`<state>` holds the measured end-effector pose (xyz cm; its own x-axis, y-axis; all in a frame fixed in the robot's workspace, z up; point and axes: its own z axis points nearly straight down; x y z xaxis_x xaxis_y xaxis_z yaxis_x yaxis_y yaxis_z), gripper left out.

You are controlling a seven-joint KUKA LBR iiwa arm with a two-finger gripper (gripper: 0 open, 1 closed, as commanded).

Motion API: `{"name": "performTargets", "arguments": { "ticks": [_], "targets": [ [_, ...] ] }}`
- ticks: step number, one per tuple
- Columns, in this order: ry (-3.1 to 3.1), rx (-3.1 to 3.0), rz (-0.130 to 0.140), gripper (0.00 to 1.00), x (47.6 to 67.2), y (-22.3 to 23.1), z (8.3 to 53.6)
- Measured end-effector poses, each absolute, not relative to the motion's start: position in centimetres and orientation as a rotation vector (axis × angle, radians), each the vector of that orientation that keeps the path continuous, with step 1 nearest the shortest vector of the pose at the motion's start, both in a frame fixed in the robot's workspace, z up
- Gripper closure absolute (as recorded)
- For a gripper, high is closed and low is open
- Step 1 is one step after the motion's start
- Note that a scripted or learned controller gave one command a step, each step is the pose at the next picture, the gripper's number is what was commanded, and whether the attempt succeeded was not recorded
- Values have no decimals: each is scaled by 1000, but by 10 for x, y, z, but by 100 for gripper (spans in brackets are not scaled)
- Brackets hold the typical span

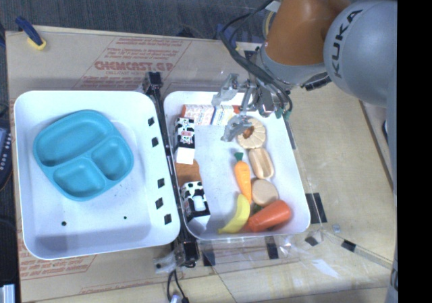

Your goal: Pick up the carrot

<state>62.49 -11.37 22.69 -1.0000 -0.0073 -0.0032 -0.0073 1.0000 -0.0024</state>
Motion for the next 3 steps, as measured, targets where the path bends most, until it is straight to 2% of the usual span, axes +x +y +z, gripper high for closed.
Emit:
{"name": "performTargets", "arguments": {
  "ticks": [1, 2, 3],
  "targets": [
    [3148, 6, 1, 0, 566, -138, 150],
    [3130, 280, 1, 0, 520, -173, 92],
    [3127, 265, 0, 100, 523, -171, 103]
  ]
}}
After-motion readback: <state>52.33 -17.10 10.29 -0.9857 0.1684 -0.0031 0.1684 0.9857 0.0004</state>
